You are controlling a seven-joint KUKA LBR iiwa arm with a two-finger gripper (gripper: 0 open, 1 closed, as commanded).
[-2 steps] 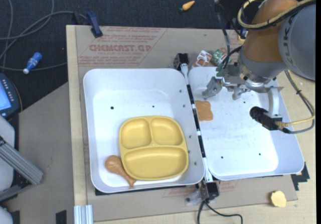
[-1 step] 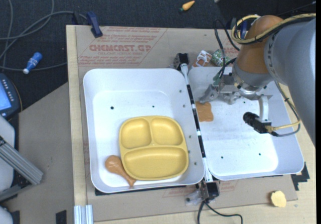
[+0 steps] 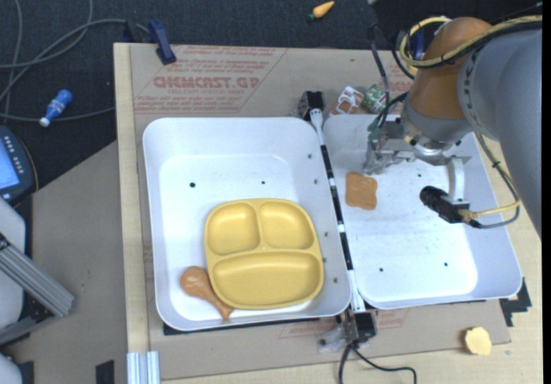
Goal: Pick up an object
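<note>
Seen from above, two white bins sat side by side. The gripper point(image 3: 376, 158) hovered low in the right bin point(image 3: 430, 279), just above a brown toast-like piece point(image 3: 362, 192); how far it was parted could not be told. The left bin point(image 3: 172, 158) held a yellow divided plate point(image 3: 261, 251) and a toy drumstick point(image 3: 203, 287). A descent slightly off-centre might have nudged the flat piece aside.

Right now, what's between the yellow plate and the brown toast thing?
In the camera view, the two bins' touching rims separate the plate from the toast.
</note>
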